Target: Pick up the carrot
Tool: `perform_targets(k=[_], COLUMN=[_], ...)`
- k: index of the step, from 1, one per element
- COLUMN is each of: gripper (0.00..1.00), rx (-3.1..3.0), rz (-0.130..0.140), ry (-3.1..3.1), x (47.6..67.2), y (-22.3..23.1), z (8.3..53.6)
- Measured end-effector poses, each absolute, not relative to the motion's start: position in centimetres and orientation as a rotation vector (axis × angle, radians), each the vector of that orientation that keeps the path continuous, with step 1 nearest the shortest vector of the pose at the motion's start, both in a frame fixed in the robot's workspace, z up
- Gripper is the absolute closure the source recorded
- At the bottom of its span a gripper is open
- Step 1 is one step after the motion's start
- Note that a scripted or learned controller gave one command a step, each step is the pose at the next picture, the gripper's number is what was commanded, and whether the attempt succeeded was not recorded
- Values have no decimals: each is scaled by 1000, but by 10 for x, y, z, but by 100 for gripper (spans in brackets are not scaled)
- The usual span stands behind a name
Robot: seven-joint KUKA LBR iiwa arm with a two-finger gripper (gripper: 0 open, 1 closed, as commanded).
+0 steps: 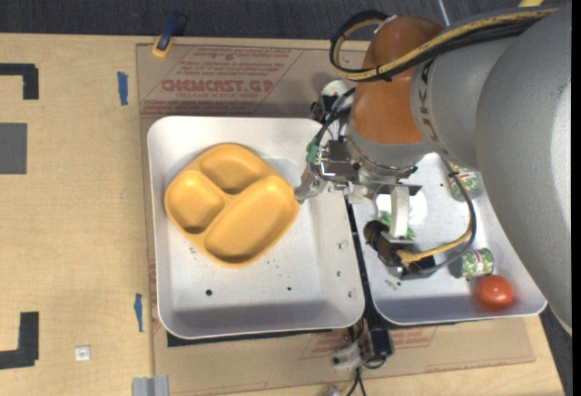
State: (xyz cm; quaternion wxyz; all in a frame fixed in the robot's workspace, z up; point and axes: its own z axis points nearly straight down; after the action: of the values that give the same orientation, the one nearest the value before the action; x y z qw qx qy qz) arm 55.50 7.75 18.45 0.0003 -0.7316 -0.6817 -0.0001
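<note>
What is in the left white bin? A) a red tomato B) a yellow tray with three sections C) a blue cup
B: the yellow tray lies in the left bin, its three hollows facing up; the red round thing sits in the right bin.

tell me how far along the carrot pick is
Done: nothing that can be confirmed; no carrot is seen lifted.
In hand: the arm hangs over the left part of the right bin, its wrist covering what lies beneath, so a grasp cannot be judged.
Left: the grasp and the lift. A red round item lies untouched at that bin's near corner.
</note>
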Motion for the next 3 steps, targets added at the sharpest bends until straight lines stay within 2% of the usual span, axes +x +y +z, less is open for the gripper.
perform_targets(k=[1,2,3], gripper=[0,0,100], rx=[-2149,-2125,-2164], rz=[1,-16,9], ry=[-2289,-2335,-2330], x=[535,518,519], y=[29,79,61], z=[185,126,136])
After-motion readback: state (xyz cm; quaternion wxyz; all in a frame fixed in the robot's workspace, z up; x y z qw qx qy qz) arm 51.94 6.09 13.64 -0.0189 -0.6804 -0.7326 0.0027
